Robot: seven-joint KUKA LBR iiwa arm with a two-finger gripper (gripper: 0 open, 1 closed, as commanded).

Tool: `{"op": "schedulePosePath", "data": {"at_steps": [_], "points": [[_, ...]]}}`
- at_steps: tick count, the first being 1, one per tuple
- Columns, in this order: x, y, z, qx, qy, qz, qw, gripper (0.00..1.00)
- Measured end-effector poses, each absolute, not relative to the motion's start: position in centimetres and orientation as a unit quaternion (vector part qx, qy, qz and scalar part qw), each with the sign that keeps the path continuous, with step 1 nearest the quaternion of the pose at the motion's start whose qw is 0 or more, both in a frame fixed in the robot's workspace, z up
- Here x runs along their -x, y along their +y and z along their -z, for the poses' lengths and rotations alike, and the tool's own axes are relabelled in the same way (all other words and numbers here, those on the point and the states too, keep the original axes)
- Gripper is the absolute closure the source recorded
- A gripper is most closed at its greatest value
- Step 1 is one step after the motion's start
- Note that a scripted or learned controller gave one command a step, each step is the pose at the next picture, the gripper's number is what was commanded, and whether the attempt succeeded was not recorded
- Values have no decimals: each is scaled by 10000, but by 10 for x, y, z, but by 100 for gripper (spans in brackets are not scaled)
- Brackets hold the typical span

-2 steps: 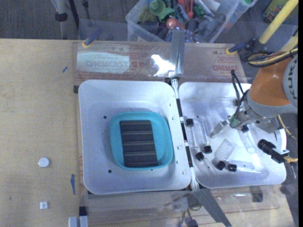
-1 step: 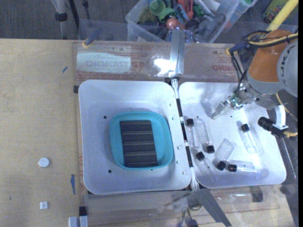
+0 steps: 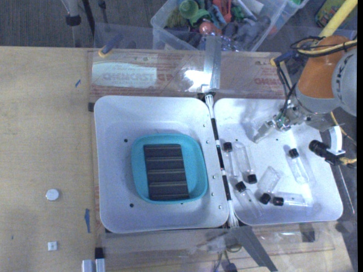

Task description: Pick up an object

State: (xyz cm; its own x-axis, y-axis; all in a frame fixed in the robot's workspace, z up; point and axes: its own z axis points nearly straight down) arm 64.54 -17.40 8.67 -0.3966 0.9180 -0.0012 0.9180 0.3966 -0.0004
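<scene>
Pick in progress — gripper low in right bin, nothing lifted yet.
Gripper (image 3: 279, 122) at far end of right bin (image 3: 334, 208), beside a clear vial (image 3: 262, 131); finger opening and any hold: cannot tell. Other vials (image 3: 244, 163) lie loose on the bin floor.

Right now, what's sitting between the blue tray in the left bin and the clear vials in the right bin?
In the camera view, the two bins' touching rims lie between the blue tray and the nearest vial; otherwise bare white bin floor.
</scene>
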Motion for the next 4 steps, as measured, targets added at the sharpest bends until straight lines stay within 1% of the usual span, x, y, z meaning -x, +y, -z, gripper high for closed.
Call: {"op": "schedulePosePath", "data": {"at_steps": [1,2,3,4], "points": [[-638,-133,-87,-5460,8378,-9,7,0],[-640,-133,-100,-5461,8377,-28,48,100],[-630,-209,-90,-4342,9008,-4,41,100],[-630,-209,-90,-4342,9008,-5,41,0]]}}
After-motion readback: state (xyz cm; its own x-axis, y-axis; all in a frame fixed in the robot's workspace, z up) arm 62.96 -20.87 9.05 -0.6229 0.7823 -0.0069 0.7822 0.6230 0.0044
